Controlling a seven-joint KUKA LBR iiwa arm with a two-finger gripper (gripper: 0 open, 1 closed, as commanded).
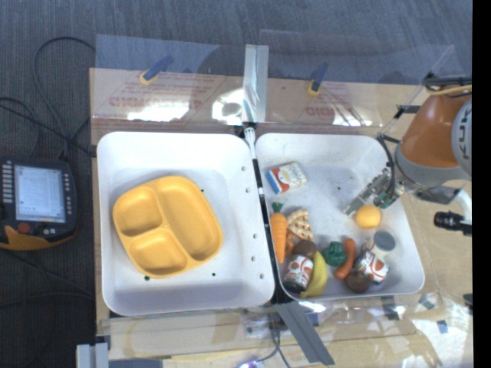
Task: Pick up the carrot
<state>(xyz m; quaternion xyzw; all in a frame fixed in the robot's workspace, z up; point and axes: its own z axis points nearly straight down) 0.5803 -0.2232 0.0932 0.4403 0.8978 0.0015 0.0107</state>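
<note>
On a plywood tabletop (115,106) sit two shallow white bins side by side: the left bin (123,159) carries a yellow divided plate (166,225), while the right bin (337,156) carries a jumble of toy groceries along its near edge. The grey arm (430,140) with its orange band reaches in from the right, its gripper (367,195) hanging low over the right bin's far-right portion, just beside a small yellow fruit (368,217); whether the gripper is released or clenched cannot be told at this angle, and nothing is seen in it. The carrot (278,236) lies at the opposite side of that same bin, pressed against the dividing wall, its long axis running roughly along that wall with the green top at the far end. From the gripper it lies well apart, toward the left bin and slightly nearer the camera. A waffle-like piece (300,225) touches its flank, so the coming approach likely demands a close, wall-hugging descent.
</note>
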